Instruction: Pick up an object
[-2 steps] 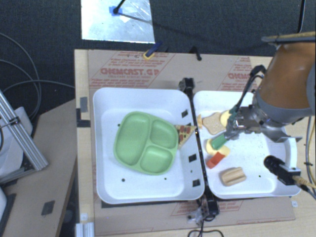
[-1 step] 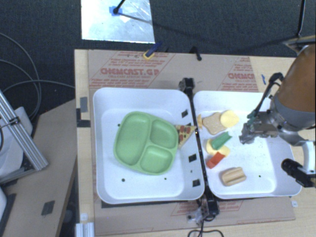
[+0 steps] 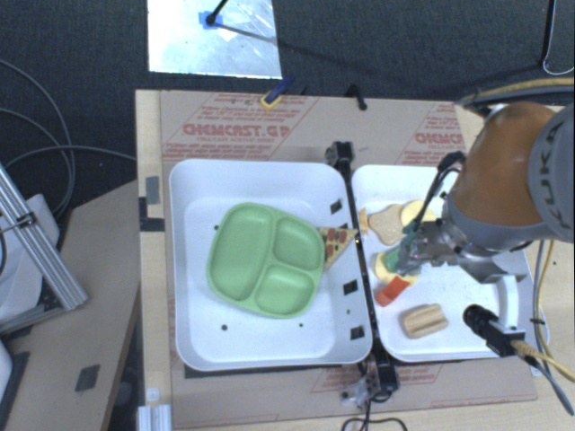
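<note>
Camera view, claw (image 3: 406, 257) over toy food (image 3: 393, 277)

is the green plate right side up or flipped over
Right side up: the green plate lies flat in the left bin, its three compartments facing the camera.

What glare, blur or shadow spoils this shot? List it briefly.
Camera view: strong glare on the shiny sheet at the top, washing out its surface; the white bins are bright but keep their edges; the orange band near the lens looks soft and slightly blurred; the gripper and arm shade the small items beneath, so those are hard to tell apart; the green tray is evenly lit and sharp.
</note>
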`<state>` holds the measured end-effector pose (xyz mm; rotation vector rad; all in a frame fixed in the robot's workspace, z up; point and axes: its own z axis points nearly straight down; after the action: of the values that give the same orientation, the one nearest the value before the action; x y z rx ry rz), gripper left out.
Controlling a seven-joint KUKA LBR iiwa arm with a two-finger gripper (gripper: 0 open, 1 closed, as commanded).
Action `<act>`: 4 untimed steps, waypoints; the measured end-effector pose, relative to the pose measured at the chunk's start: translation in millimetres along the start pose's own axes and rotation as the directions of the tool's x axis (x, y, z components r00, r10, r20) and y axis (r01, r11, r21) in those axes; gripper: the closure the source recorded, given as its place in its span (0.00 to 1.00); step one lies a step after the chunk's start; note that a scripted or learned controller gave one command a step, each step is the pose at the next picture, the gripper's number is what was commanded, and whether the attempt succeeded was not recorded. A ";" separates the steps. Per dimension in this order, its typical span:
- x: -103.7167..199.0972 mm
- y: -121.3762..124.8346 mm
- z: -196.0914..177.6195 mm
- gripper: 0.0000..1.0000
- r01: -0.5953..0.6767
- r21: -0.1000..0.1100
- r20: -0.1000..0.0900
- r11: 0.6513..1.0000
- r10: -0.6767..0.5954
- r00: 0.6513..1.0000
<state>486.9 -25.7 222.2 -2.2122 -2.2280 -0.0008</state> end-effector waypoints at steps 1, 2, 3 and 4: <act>56.3 7.5 40.4 1.00 0.002 0.002 -0.001 1.000 -0.002 1.000; 38.7 1.9 -75.6 1.00 -0.003 -0.015 0.001 1.000 0.003 1.000; 20.8 17.2 -39.9 1.00 -0.008 -0.001 0.002 1.000 0.008 1.000; 68.4 15.0 -39.2 1.00 0.001 -0.002 0.000 1.000 -0.001 1.000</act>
<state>501.4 42.7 261.5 -2.2118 -2.2303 -0.0031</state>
